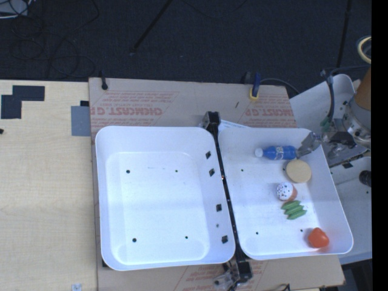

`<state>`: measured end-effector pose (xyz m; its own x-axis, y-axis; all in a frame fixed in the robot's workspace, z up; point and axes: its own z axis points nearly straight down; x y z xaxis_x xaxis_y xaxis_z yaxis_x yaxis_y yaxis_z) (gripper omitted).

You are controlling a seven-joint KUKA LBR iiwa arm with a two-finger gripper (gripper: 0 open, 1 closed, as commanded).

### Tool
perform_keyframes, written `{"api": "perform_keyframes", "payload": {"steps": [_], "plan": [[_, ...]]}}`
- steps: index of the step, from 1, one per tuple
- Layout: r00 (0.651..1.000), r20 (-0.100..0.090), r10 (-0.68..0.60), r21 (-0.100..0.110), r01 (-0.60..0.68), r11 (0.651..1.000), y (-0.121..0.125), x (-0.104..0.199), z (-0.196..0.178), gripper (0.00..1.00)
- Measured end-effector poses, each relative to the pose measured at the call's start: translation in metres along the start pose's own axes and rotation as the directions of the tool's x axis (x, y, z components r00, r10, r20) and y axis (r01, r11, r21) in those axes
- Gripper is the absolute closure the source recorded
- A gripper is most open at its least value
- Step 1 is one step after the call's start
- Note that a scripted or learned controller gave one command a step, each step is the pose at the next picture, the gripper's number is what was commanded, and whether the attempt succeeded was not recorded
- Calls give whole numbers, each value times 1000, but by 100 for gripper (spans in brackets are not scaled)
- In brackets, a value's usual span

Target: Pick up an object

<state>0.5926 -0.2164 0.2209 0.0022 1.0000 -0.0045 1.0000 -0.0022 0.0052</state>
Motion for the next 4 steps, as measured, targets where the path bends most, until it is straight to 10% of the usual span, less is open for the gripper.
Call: {"api": "perform_keyframes", "payload": {"steps": [1, 2, 3, 4], "plan": [[1000, -3, -5, 0, 5, 1000, 54, 4, -29, 0], [1000, -4, -4, 3, 4, 1000, 52, 3, -75, 0], [1000, -3, -10, 7, 10, 1000, 52, 3, -82, 100], [1000, -9, 0, 17, 1, 1000, -11, 44, -18, 100]]}}
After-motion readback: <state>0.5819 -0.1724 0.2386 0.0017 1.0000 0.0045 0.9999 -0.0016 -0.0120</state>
